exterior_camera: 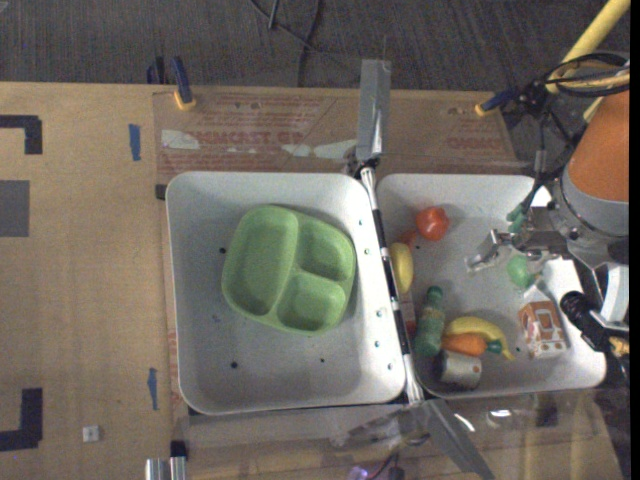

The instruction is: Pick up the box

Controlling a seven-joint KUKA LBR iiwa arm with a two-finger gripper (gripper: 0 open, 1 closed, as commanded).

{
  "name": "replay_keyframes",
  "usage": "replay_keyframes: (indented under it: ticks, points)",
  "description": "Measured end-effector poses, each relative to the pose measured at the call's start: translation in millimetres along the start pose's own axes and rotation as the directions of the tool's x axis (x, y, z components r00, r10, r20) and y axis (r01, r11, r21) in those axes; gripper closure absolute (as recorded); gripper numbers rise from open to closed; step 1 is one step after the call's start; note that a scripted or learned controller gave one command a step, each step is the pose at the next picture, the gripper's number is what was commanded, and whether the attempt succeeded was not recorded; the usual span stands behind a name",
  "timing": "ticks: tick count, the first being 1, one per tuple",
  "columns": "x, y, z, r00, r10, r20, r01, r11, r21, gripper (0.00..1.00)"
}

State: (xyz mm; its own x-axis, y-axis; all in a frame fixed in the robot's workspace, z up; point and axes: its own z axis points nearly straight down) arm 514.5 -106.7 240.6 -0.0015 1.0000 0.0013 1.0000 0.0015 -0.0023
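The box (541, 327) is a small orange and white carton lying near the right bin's front right corner. My gripper (492, 250) hangs over the middle of the right bin (580, 373), up and to the left of the box and apart from it. A small green object (522, 270) sits just below the gripper, between it and the box. Nothing is visibly held.
The right bin also holds a red-orange fruit (432, 222), a yellow lemon (401, 265), a green bottle (431, 320), a banana (476, 326), a carrot (467, 345) and a can (460, 369). A green divided plate (292, 268) lies in the left bin (200, 358).
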Motion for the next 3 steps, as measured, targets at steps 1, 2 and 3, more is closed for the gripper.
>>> replay_keyframes:
  ticks: [1,2,3]
  points:
    - [-0.1,0.8,-10.0,1.000,0.000,0.001,0.000,1.000,-0.003,1.00]
    - [2.0,-34.6,-194.7,0.999,0.050,0.003,-0.050,0.999,-0.004,1.00]
    - [2.2,-34.6,-194.6,0.999,0.049,0.003,-0.049,0.999,-0.003,0.00]
